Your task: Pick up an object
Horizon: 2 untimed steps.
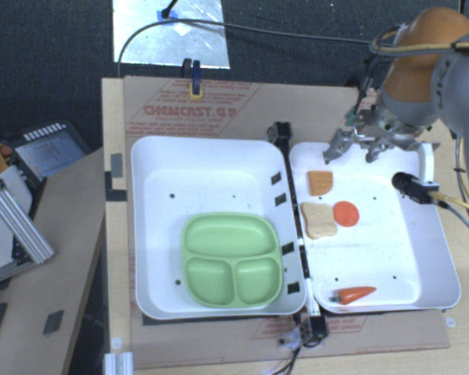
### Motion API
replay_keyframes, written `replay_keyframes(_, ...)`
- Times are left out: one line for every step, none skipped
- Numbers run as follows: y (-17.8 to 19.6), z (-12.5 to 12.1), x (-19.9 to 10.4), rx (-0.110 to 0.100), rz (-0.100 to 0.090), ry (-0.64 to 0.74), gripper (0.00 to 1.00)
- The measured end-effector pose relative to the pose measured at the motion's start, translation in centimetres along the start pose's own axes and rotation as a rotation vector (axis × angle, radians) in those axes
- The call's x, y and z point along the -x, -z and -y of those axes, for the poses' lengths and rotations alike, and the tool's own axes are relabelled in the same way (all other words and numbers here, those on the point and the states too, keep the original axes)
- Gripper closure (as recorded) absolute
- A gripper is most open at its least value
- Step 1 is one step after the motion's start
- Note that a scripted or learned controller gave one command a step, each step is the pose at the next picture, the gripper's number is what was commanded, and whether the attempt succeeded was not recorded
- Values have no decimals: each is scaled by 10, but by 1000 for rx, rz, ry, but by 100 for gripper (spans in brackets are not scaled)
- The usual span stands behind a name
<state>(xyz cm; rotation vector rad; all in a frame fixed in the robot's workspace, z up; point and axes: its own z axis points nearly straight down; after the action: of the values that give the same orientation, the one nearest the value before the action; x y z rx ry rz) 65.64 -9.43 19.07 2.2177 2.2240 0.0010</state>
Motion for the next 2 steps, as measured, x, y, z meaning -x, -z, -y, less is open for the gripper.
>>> replay_keyframes(-42,1,2,-2,0,-1,0)
replay_keyframes(-84,-2,-2,-3,0,2,0)
